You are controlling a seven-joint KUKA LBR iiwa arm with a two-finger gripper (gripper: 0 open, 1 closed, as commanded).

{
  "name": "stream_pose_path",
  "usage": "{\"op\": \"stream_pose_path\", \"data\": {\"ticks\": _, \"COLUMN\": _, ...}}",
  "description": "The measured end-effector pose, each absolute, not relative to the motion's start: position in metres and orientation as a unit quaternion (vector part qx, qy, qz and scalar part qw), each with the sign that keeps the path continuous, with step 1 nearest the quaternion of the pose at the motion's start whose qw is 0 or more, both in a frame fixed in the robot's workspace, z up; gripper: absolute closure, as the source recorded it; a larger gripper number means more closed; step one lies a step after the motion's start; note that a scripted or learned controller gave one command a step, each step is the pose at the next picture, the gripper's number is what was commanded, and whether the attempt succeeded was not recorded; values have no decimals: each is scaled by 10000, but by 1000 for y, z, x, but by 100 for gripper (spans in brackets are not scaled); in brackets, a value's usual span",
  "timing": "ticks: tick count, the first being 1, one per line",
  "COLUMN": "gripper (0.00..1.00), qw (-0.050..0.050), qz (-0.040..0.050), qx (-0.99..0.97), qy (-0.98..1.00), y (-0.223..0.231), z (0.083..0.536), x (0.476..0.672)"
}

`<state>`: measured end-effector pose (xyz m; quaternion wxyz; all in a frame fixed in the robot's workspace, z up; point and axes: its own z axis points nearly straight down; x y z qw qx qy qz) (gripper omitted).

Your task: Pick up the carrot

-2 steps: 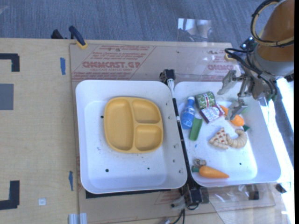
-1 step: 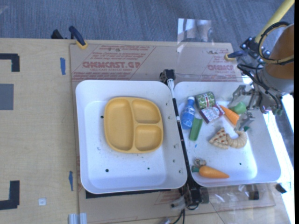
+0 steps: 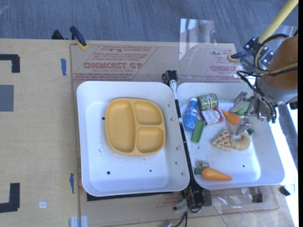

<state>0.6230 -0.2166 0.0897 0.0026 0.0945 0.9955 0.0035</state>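
Observation:
The carrot (image 3: 217, 174) is orange with a small grey-green top. It lies flat near the front edge of the right bin (image 3: 270, 171), its tip pointing right. My gripper (image 3: 242, 112) hangs low over the back right part of that bin, well behind the carrot and apart from it. It is open, with one finger (image 3: 239, 99) toward the back and the other toward the front. A small orange wedge (image 3: 231, 117) lies just left of the gripper; nothing is seen held.
The right bin also holds a blue bottle (image 3: 191, 114), a green can (image 3: 207, 101), a green stick (image 3: 198, 131), a red-and-white packet (image 3: 214, 116) and a pizza slice with a croissant (image 3: 231, 141). A yellow divided plate (image 3: 135, 126) sits in the left bin (image 3: 90, 141).

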Motion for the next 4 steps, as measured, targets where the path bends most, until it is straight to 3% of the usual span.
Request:
{"op": "stream_pose_path", "data": {"ticks": 1, "gripper": 0, "qw": 56, "qz": 5, "qx": 2455, "qy": 9694, "y": -222, "z": 87, "x": 648}}
{"op": "stream_pose_path", "data": {"ticks": 2, "gripper": 0, "qw": 41, "qz": 6, "qx": 3207, "qy": 9472, "y": -212, "z": 88, "x": 593}}
{"op": "stream_pose_path", "data": {"ticks": 3, "gripper": 100, "qw": 100, "qz": 12, "qx": 3192, "qy": 9476, "y": -211, "z": 102, "x": 597}}
{"op": "stream_pose_path", "data": {"ticks": 4, "gripper": 100, "qw": 41, "qz": 24, "qx": 3387, "qy": 9409, "y": -133, "z": 163, "x": 577}}
